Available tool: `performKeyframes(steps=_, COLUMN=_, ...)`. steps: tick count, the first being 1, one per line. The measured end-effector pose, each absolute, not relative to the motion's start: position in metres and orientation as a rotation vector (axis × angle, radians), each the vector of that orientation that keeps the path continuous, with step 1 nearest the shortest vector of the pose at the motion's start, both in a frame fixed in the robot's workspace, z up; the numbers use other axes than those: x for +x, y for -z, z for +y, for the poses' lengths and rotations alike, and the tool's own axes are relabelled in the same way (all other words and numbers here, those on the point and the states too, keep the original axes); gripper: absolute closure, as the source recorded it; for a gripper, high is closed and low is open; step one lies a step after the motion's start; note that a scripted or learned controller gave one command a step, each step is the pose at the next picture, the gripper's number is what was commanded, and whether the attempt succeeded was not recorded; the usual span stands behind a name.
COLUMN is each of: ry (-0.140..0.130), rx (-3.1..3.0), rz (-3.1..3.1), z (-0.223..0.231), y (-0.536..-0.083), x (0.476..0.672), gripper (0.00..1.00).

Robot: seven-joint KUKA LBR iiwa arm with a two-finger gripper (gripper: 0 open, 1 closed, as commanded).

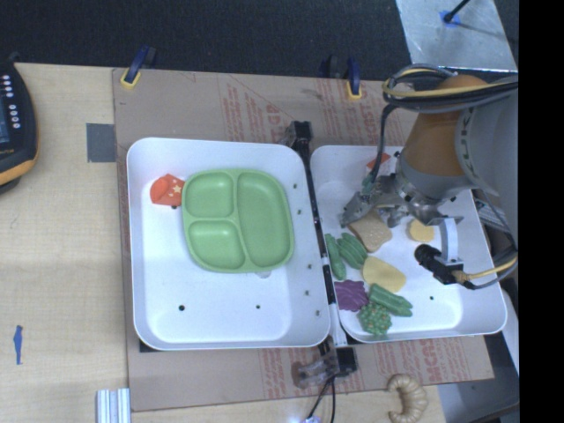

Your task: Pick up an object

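Broccoli piece [374, 320] sits at 6 o'clock in the right bin [493, 311], with a purple piece [351, 294], yellow wedge [384, 274] and green pods [346, 249] just above. Your gripper [374, 208] hangs over the tan bread slice [370, 233] at the bin's 10 o'clock; jaw opening you can't tell, nothing seen held. Bread looks light, stiff, flat toy plastic: pinch its edges. Left bin [159, 315] holds a green divided plate [238, 219] and a red piece [166, 189] at 9 o'clock.

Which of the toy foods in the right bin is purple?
The purple piece near the bin's left wall, just left of the broccoli. Its neighbours are green, yellow or tan.
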State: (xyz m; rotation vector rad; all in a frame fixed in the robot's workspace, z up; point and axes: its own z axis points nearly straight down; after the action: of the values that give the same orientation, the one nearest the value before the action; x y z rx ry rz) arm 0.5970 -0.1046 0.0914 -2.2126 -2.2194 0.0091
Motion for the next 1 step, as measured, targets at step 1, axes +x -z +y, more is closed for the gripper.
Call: performKeyframes(steps=1, ry=0.002, rx=-2.217, rz=-2.231, z=-0.1152, y=-0.0929, x=0.6581, gripper=0.0)
